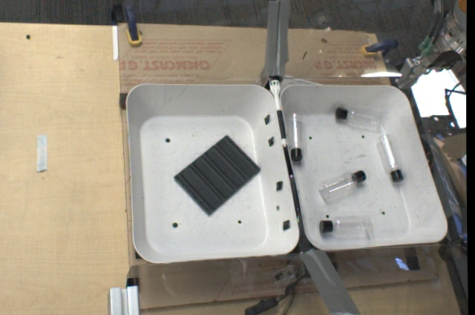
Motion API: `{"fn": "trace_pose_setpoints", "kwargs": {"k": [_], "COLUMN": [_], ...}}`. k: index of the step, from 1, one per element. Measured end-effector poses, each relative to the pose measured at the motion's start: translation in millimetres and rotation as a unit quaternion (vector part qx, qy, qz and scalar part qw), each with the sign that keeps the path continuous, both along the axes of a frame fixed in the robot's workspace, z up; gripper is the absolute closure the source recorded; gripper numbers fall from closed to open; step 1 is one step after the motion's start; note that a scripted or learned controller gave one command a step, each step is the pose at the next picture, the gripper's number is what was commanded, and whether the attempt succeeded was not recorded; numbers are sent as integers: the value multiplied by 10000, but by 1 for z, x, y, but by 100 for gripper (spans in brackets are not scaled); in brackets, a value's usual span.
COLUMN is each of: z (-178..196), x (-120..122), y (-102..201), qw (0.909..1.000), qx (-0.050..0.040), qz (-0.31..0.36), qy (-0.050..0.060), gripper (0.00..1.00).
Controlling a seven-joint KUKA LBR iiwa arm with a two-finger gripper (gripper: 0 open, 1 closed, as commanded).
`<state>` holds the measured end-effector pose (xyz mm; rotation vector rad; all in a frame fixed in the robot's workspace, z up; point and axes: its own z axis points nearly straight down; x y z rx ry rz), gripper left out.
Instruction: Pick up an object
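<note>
Two white bins (137, 157) side by side on the surface (59, 120). Cardboard sheet (208, 57) behind them; blue clamp (130, 24) at its corner.

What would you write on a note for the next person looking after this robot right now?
Claw: the arm is up at the far right corner, outside the bins. I cannot tell whether the claw is open or shut, and I see nothing in it.

Things: the left bin holds one dark ribbed panel, lying flat and turned at an angle. The right bin holds five clear vials with black caps: one along the left wall, one near the back, one toward the right, one in the middle, one at the front.

Done: nothing picked up yet.

Left: choose one object, reach in, grasp it and lift it.
</note>
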<state>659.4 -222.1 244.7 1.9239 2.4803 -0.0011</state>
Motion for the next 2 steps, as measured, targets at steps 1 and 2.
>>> {"fn": "trace_pose_setpoints", "kwargs": {"k": [1,2], "z": [0,0], "x": [0,0], "y": [0,0], "qw": [10000,10000], "qx": [0,0], "qz": [0,0], "qy": [0,0], "gripper": [0,0]}}
